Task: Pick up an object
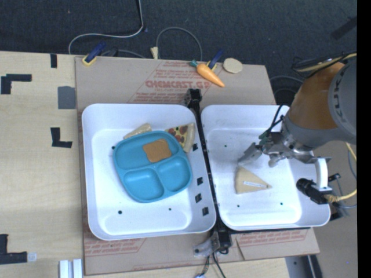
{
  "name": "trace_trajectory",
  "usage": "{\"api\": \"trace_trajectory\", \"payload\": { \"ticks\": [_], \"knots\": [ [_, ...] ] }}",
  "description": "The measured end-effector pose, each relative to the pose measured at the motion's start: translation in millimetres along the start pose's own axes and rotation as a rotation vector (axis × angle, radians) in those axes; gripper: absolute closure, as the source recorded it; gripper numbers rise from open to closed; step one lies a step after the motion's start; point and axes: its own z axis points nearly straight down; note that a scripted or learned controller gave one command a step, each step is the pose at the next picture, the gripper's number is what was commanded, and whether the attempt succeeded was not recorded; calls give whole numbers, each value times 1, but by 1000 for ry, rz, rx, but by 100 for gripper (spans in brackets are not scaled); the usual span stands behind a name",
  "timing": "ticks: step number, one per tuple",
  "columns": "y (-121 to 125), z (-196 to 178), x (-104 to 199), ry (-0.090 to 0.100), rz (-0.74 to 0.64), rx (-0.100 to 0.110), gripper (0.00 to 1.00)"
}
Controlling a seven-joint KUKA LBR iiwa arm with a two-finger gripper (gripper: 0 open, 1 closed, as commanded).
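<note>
Reaching in from the right, the grey two-finger pincer [258,151] hangs over the right-hand shallow white bin [232,210], its fingers splayed apart with nothing between them; one metal fingertip [248,154] points down and to the left toward the bin floor. Behind it the arm's orange band [313,97] rises above the wrist.

Just below and slightly left of the pincer lies a pale tan wedge-shaped piece with a small white label [249,181], resting flat on the floor of the right bin, near its middle. The wedge is close to the fingertips but apart from them. Its narrow tip points up toward the pincer, and its broad curved end faces down and to the right, so its long axis runs from upper left to lower right across the bin.

In the left-hand shallow white bin [95,172] sits a blue plastic divided plate [153,169] with a brown square slab [157,150] in its upper compartment. A toy pizza slice [184,135] leans at the plate's upper right edge, against the wall between the bins, and a pale wedge [137,131] pokes out from under the plate's upper left rim.

Beyond the bins, on the cardboard sheet [145,86], lie an orange toy carrot [209,75] and a small beige disc [232,66], near each other.
</note>
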Motion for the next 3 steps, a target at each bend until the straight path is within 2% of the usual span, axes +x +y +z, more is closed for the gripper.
{"api": "trace_trajectory", "payload": {
  "ticks": [1, 2, 3],
  "knots": [
    [-7, 70, 22, -9, 3, -14, 0],
    [-6, 56, 19, -11, 6, -18, 100],
    [21, -37, 81, -3, -5, -19, 100]
  ]
}}
